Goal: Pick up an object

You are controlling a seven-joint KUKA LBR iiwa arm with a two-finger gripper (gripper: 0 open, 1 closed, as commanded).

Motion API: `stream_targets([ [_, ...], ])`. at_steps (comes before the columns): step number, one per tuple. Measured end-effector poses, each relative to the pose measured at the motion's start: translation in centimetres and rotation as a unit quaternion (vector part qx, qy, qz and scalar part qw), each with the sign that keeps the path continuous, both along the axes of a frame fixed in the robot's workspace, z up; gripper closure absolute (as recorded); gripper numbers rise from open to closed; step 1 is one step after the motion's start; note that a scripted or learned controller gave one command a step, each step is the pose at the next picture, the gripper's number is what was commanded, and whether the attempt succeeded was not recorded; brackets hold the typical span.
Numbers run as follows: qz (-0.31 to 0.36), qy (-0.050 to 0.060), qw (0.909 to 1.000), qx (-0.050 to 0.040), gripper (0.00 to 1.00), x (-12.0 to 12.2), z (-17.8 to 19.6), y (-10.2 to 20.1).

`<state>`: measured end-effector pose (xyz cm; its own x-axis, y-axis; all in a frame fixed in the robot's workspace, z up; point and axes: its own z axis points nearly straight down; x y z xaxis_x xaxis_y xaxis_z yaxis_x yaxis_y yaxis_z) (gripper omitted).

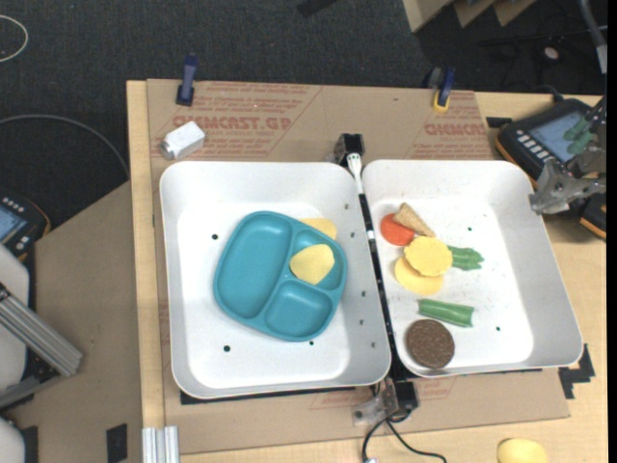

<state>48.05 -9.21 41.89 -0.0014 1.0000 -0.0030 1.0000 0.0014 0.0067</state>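
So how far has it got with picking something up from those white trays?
Nothing looks done yet. The gripper sits at the right bin's far right edge, with nothing visibly held. The toy food, like the brown disc and green bean, lies in that bin. The blue plate rests in the left bin. Reaching, grasping and lifting all remain.

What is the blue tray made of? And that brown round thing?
The blue tray looks like smooth moulded plastic: even colour, soft sheen, rounded compartments. The brown round thing seems matte, speckled and grainy, maybe toy-food plastic or rubber; the picture leaves that open.
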Motion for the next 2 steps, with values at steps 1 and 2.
stream_targets([
  [1, -0.003, 0.006, 1.0, 0.0014, 1.0, -0.2, -4.3, -4.7],
  [2, -0.003, 0.006, 1.0, 0.002, 1.0, -0.1, -8.5, -7.9],
])
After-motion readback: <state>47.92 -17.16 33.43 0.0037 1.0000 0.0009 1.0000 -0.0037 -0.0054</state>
